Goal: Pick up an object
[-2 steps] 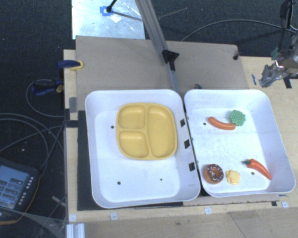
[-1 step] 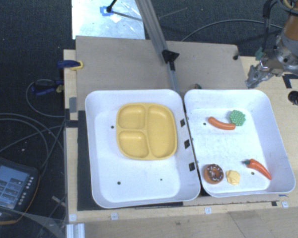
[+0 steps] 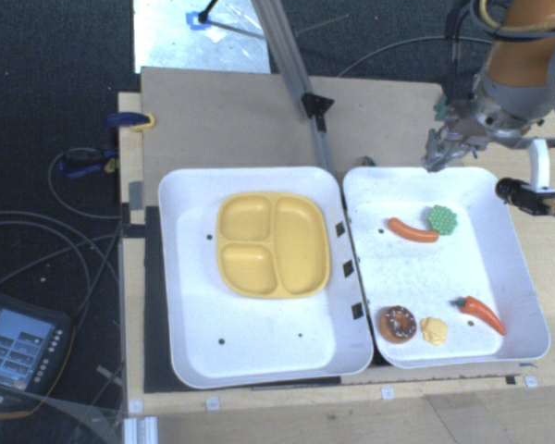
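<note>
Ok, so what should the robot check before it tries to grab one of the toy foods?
1. Toys within the right bin: ok. Sausage, green broccoli piece, carrot, donut and yellow piece all lie inside.
2. Hand above a toy: not ok, it hangs at the bin's far rim.
3. Hand open enough: cannot tell.
4. Target stands apart: carrot ok; sausage touches broccoli, not ok.
5. Yellow divided plate out of the way: ok, it sits in the left bin.

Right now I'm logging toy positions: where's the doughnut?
The doughnut lies in the right bin, near its front left corner, just left of the small yellow piece.
</note>
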You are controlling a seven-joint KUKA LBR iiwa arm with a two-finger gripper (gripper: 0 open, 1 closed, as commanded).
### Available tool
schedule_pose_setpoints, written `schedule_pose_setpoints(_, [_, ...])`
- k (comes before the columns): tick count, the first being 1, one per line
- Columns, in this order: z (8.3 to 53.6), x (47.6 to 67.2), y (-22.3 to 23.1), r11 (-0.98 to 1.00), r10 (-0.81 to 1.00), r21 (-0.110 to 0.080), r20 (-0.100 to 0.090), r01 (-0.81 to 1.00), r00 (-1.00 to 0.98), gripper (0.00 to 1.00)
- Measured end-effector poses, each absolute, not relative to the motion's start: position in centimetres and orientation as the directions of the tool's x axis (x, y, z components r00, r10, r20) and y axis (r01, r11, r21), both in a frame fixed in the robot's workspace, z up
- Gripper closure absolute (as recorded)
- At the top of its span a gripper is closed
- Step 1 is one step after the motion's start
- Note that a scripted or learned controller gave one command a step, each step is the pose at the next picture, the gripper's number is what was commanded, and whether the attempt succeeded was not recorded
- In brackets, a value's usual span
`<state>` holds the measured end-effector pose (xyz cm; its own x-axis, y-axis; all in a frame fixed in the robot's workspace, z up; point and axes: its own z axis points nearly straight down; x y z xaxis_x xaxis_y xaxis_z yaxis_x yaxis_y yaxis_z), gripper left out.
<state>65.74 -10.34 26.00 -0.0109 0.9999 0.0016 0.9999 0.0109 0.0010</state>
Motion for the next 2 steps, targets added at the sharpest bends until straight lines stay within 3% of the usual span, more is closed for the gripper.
schedule_pose_setpoints(2, [25.7, 65.7, 0.0, 0.012, 1.0, 0.002, 0.003, 1.0, -0.012, 1.0])
